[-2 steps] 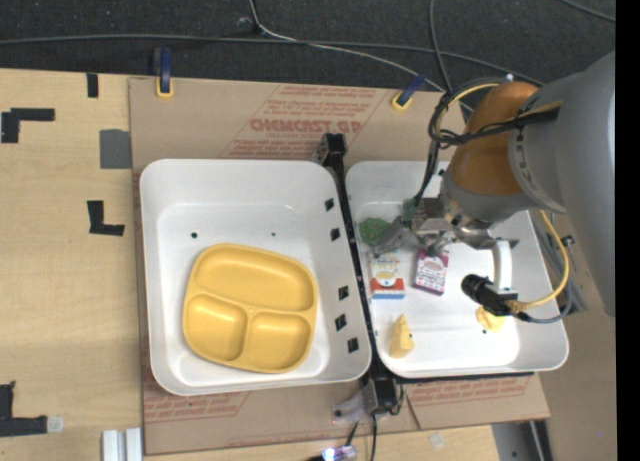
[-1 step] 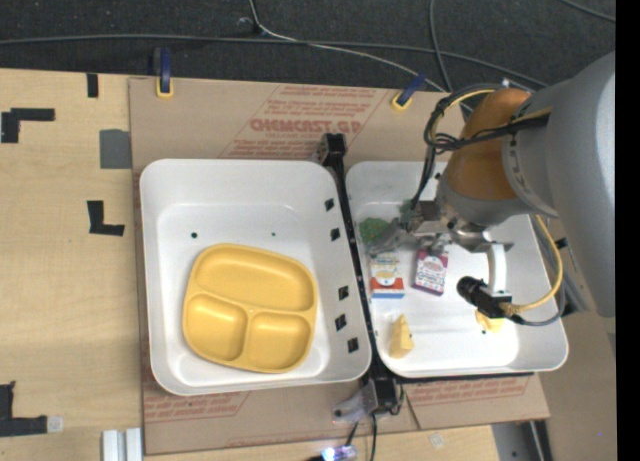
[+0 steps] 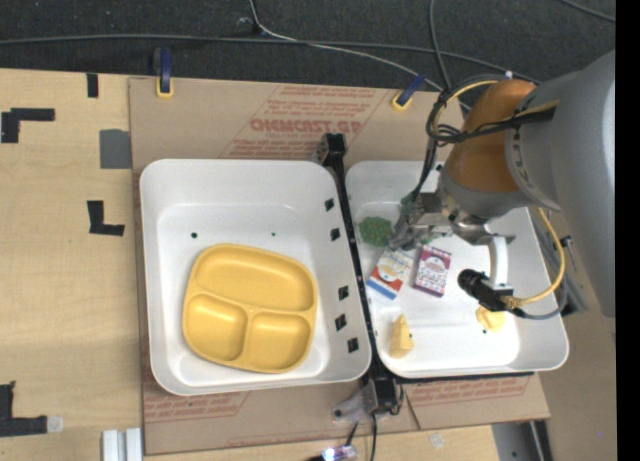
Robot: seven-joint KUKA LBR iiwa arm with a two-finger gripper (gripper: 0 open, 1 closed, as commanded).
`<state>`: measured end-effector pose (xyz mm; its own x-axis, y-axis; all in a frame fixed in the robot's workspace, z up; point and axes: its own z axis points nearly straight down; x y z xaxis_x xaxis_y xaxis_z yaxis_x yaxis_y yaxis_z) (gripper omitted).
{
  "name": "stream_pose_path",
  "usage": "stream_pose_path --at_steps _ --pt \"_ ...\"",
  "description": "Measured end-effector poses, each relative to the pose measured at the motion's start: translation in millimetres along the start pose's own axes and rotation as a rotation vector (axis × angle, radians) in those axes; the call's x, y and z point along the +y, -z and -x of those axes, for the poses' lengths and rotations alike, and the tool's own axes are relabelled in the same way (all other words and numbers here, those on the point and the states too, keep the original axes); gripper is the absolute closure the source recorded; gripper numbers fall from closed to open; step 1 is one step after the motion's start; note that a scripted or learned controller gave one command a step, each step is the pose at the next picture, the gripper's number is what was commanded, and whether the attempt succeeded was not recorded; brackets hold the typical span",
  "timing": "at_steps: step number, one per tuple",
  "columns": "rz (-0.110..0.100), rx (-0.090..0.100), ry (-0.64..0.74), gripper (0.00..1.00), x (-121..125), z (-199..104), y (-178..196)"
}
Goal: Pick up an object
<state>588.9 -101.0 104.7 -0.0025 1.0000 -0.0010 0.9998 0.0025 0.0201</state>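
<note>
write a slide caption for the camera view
Gripper lowered into the right bin beside a green object; yellow tray in the left bin.

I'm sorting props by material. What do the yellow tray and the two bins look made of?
Yellow tray: likely moulded plastic, matte, with soft rounded dividers and an even colour. Left bin and right bin: probably glossy white plastic, with smooth rolled rims and faint sheen.

Arm: grey, entering from the right, bent downward.
Wrist band: orange, directly above the wrist, upper part lit.
Wrist cabling: yellow and black lines looped around the wrist housing.
Gripper: lowered, pointing left of the wrist; finger spacing not discernible.
</note>
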Motion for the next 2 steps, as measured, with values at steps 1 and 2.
stream_pose_path --at_steps 1,2 --pt "-0.017 0.0 -0.001 1.0 -8.0 1.1 55.3" --pt "-0.016 0.001 -0.001 1.0 -5.8 -4.2 99.0"
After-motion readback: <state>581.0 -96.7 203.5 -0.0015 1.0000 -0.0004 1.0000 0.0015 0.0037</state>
